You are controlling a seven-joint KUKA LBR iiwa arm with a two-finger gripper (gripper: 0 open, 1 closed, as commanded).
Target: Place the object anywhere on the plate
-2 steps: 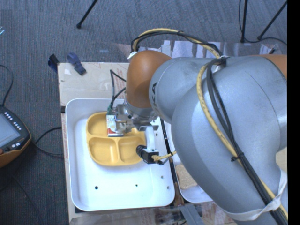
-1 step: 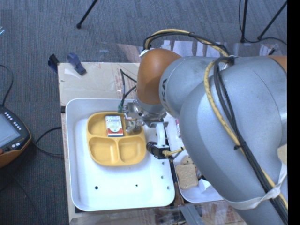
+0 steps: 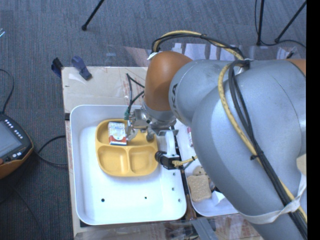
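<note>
The small carton [image 3: 117, 133] sits in the yellow plate's [image 3: 125, 164] far-left compartment, in the left bin [image 3: 85, 184]. The gripper [image 3: 134, 125] is just beside it; its grip state cannot be told. The bin's near half lies open.

The yellow plate [image 3: 127, 159] looked like smooth, slightly glossy plastic, as did the white bin [image 3: 90, 194]. The small carton [image 3: 117, 133] seemed printed paper. The arm [image 3: 240, 124] had a satin grey painted shell.
</note>
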